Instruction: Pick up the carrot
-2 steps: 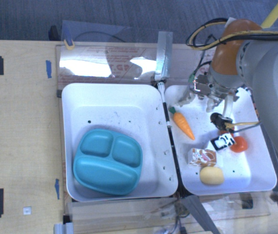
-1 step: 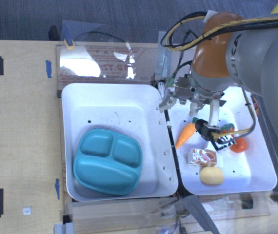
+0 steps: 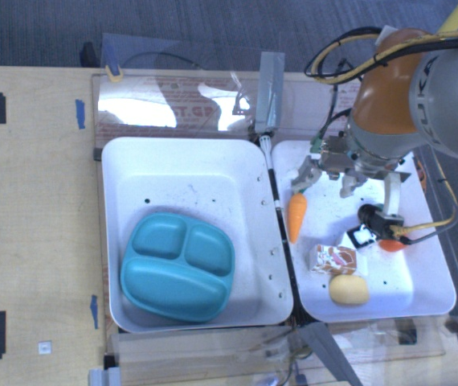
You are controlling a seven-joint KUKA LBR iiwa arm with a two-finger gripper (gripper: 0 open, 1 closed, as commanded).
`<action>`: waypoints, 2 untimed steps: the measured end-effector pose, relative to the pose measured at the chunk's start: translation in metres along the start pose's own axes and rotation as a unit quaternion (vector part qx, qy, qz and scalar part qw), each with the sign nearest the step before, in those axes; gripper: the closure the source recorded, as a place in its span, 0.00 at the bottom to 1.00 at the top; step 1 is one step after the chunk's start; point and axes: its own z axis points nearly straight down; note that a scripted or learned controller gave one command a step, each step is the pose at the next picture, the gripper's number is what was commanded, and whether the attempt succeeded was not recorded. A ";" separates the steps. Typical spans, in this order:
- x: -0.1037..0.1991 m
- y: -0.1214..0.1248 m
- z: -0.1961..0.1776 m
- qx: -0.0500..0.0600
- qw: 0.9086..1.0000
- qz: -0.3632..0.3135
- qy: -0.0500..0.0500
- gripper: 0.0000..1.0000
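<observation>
Carrot (image 3: pixel 296 215): lying near the left wall of the right bin (image 3: pixel 430 292), tip pointing down.
Gripper (image 3: pixel 325 179): hanging over the right bin's upper part, fingers (image 3: pixel 303 176) standing apart, nothing between them; the left finger seems to be hovering just above the carrot's top.
Neighbours: yellow potato (image 3: pixel 348 289) and snack packet (image 3: pixel 335 259) sitting lower in the same bin.
Left bin (image 3: pixel 173 155): holding a teal divided plate (image 3: pixel 179 267).

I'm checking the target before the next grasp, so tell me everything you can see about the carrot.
The carrot is a small orange piece with a smooth, plastic-looking surface, broad at its upper end and tapering to a point below. It lies flat in the right bin, along that bin's left wall, pointing roughly toward the bin's near edge. The tool sits just up and right of its broad end, one finger close beside it; actual contact can't be confirmed. Nothing else touches it.
</observation>
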 end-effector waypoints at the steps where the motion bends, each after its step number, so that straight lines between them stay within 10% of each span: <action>1: 0.042 0.031 0.000 -0.002 1.000 -0.031 0.001 0.00; 2: 0.041 0.032 0.000 -0.002 1.000 -0.030 0.001 0.00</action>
